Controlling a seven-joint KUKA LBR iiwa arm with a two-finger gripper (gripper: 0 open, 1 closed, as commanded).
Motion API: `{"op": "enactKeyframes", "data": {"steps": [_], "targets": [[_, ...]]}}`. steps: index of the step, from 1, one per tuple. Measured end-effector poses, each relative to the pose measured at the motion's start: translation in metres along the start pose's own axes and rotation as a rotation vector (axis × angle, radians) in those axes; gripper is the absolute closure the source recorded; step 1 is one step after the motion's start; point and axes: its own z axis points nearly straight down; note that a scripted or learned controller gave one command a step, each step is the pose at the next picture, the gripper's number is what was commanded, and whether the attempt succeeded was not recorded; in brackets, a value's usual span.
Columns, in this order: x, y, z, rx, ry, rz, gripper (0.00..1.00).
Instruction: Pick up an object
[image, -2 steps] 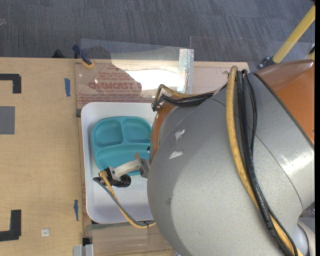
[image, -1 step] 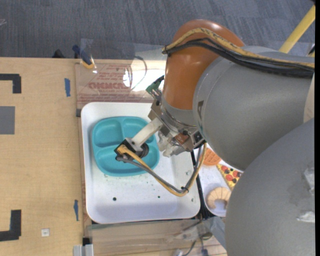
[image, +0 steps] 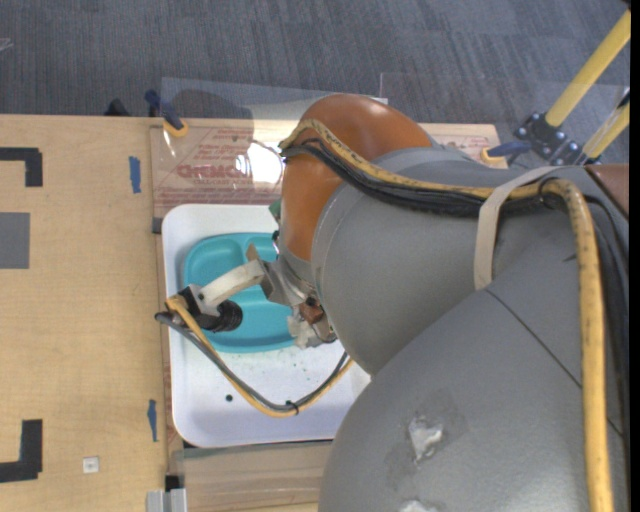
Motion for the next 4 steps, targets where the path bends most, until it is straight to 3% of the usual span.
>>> {"op": "enactKeyframes", "data": {"steps": [1,2,3,4], "targets": [[-0.002,0.001,0.083,-0.003,-0.008,0.133,1.00],[0.001,-0.001,0.009,0.001,0.002,-0.334,1.00],[0.002,0.000,0.170,0.006,0.006,0.037,1.00],[0.002,0.000,0.063,0.002,0.008,0.132,1.00]]}}
